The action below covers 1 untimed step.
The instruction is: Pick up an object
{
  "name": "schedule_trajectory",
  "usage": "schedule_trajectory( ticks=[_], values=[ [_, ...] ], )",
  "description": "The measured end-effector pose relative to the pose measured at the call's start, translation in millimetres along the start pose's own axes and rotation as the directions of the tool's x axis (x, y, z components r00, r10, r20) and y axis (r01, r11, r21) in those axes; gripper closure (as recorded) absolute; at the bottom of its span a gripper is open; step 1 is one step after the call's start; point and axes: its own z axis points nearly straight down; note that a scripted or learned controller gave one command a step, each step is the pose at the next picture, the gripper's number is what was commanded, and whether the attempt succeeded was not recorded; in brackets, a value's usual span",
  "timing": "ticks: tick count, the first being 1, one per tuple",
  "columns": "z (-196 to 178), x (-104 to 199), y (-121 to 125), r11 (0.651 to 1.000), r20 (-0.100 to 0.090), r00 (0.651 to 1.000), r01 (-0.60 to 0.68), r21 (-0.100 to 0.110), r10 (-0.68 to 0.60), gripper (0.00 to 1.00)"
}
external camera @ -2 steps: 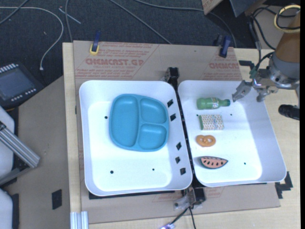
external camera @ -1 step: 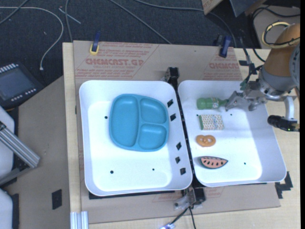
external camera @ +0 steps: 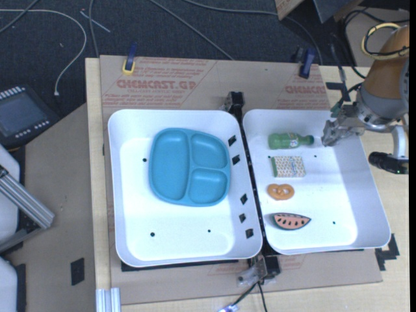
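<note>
Nearest the camera in the right bin (external camera: 364, 207) lies a watermelon slice (external camera: 291, 221), flat on the white floor, well apart from the arm. Just beyond it sits a small pretzel (external camera: 281, 191), then a speckled square sponge (external camera: 288, 166). Farthest of the four lies a green bottle (external camera: 290, 140), on its side, its long axis running left to right with the pale cap end pointing right.

That cap end is what the coming move seems to turn on. The gripper (external camera: 335, 132) hangs over the far right part of the same bin, and the bottle lies just to its left, near but apart from it. The bottle is the closest candidate, and its long axis points almost straight at the gripper, so a grasp would likely need the jaws set across the bottle's width, not along it. Nothing sits between the jaws; whether they are spread or closed cannot be told at this size.

The arm (external camera: 383, 86) reaches in from the right at the far side of the bench (external camera: 195, 77), its wrist bent down toward the bin. The left bin (external camera: 130, 194) carries a blue divided plate (external camera: 190, 166), well away from the arm.
</note>
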Motion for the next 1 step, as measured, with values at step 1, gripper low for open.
schedule_trajectory(
  ticks=[1],
  values=[
    [-61.0,-6.7,8.4,1.0,0.003,1.0,-0.001,-0.006,0.001,1.0]
  ],
)
